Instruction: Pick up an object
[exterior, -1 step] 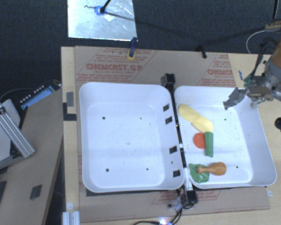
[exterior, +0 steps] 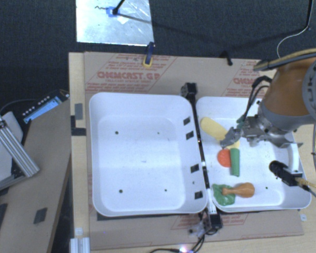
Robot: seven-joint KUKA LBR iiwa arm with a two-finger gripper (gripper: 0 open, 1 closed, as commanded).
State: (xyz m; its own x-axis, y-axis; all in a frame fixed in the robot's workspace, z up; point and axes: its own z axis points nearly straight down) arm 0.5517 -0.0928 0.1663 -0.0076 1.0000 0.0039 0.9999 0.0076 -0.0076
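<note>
The right bin (exterior: 263, 109) holds a yellow banana-like piece (exterior: 213, 127) at its left, a red-orange round piece (exterior: 223, 157) touching a green stick (exterior: 235, 162), and an orange-brown drumstick shape (exterior: 241, 190) lying on a green leafy piece (exterior: 219, 195) near the front wall. My gripper (exterior: 231, 138) hangs low between the yellow piece's right end and the green stick's top. The grey arm with its orange band (exterior: 287, 91) comes in from the right and covers the bin's right part.
The left white bin (exterior: 142, 152) lies beside the right one, with a black clipped divider (exterior: 196, 141) between them. A black fitting (exterior: 283, 173) sticks out over the right bin's right wall. Both bins rest on a cardboard sheet (exterior: 126, 73).
</note>
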